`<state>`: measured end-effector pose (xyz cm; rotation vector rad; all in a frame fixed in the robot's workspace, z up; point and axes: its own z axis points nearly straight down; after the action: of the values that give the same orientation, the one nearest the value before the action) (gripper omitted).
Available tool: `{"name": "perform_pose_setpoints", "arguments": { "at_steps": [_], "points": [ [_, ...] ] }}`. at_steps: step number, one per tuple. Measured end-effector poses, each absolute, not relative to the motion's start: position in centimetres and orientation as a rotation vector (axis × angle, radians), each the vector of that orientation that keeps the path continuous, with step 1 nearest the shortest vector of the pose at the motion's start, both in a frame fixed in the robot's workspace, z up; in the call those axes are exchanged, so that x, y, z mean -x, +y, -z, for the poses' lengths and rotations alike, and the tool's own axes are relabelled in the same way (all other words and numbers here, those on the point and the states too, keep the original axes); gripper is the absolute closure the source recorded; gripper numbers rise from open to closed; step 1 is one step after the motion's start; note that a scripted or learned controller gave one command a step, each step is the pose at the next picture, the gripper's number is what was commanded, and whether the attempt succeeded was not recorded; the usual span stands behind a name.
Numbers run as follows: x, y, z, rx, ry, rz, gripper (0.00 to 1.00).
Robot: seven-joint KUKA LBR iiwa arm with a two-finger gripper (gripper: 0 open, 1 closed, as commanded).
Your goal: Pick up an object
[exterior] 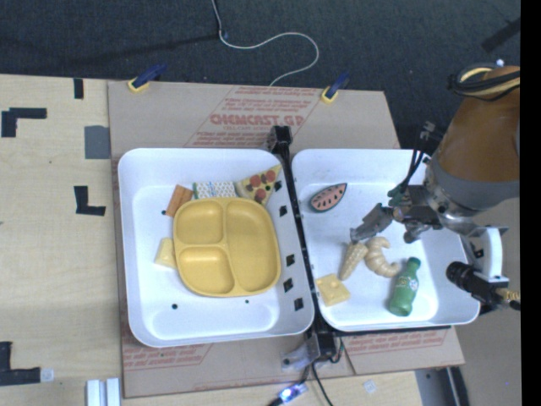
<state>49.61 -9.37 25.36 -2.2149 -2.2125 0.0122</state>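
The gripper (378, 222) hung open and empty at right of centre, just above the corn cob (352, 260) in the right bin (372, 163). This looked like the approach step. Next it needed to drop and close around the cob.

One camera sits high above the bench and looks down at a slant. It is far enough back to take in both shallow white plastic bins (135, 252) side by side, the brown cardboard sheet (254, 117) under them, and dark carpet (101, 15) along the top edge. The grey arm with the orange band (482, 142) comes in from the right side.
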Motion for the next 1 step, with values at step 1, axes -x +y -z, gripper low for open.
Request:
{"name": "perform_pose_setpoints", "arguments": {
  "at_steps": [1],
  "points": [
    [-49.84,-9.37,-25.87,2.218,-2.223,-0.001,0.0]
  ]
}}
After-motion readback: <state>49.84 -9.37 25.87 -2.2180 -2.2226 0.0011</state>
